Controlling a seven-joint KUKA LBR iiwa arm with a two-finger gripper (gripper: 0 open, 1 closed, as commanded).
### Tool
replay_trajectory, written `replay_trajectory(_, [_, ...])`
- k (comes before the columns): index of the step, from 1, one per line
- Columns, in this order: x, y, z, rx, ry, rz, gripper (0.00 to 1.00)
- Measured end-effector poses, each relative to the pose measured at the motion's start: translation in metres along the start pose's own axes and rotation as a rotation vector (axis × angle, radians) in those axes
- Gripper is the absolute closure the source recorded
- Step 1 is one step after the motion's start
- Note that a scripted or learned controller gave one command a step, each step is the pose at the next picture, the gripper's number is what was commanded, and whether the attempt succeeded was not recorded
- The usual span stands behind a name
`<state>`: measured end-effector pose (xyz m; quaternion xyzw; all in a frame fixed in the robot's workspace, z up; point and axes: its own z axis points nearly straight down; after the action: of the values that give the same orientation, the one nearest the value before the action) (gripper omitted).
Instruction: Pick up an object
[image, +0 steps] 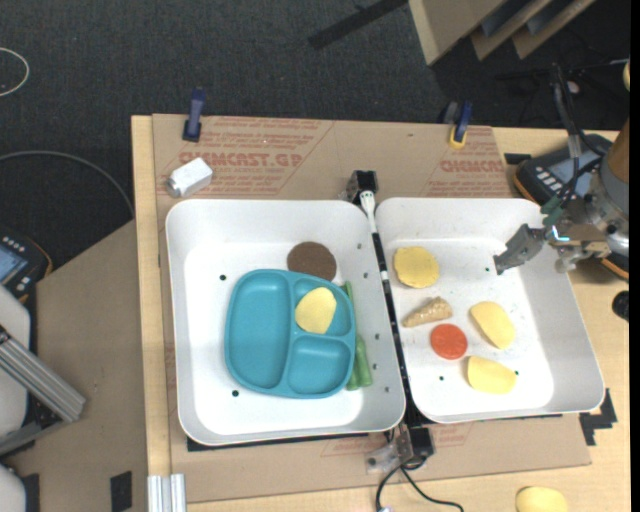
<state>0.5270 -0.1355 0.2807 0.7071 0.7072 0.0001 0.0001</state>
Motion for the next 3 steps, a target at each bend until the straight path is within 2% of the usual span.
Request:
replay_trajectory(1, [0.0,0.001,-0.011,-0.003,-0.001,-0.001,1.0])
replay_trajectory(2, [0.052,-0.007,-0.122,-0.012,-0.001,-0.006,1.0])
replay_trajectory(3, [0.127,-0.038,-0.041,0.011,0.003,-0.007,1.0])
